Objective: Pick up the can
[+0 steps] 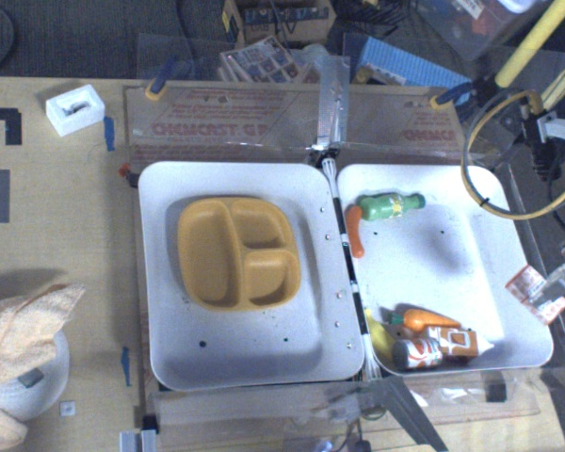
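Note:
The can point(415, 352), silver with red and dark markings, lies on its side at the front left of the right bin point(452, 252). It sits in a tight cluster. An orange and white carton point(459, 344) touches its right end. An orange carrot point(429, 319) lies just behind it, and a yellow item point(380, 336) rests against the bin wall to its left.
A green bottle point(390, 205) and a small orange carrot point(356, 231) lie at the back left of the right bin. The left bin point(169, 347) holds a yellow divided plate point(237, 252). A yellow cable loop point(480, 121) hangs over the right bin's far corner.

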Controlling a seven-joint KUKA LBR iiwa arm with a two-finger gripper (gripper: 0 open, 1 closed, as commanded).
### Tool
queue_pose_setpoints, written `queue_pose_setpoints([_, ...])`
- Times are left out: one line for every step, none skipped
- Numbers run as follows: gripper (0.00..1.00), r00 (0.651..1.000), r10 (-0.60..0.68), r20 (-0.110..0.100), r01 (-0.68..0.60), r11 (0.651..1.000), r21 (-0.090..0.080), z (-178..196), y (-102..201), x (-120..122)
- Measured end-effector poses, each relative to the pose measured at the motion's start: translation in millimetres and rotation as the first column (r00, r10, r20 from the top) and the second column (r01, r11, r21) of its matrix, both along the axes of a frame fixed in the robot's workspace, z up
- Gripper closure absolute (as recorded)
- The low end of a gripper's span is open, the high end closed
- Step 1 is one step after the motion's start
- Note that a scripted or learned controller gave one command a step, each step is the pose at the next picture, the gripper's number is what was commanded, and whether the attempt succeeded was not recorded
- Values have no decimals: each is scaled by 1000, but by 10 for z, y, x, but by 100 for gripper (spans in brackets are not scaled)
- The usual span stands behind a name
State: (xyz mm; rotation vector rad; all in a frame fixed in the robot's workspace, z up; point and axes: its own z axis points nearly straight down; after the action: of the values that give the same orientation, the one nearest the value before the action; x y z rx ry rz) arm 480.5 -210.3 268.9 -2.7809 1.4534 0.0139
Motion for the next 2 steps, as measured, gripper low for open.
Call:
queue_pose_setpoints([100, 793, 609, 12, -609, 793, 0, 998, 60, 309])
queue_pose_setpoints([100, 735, 677, 16, -677, 736, 0, 1636, -129, 145])
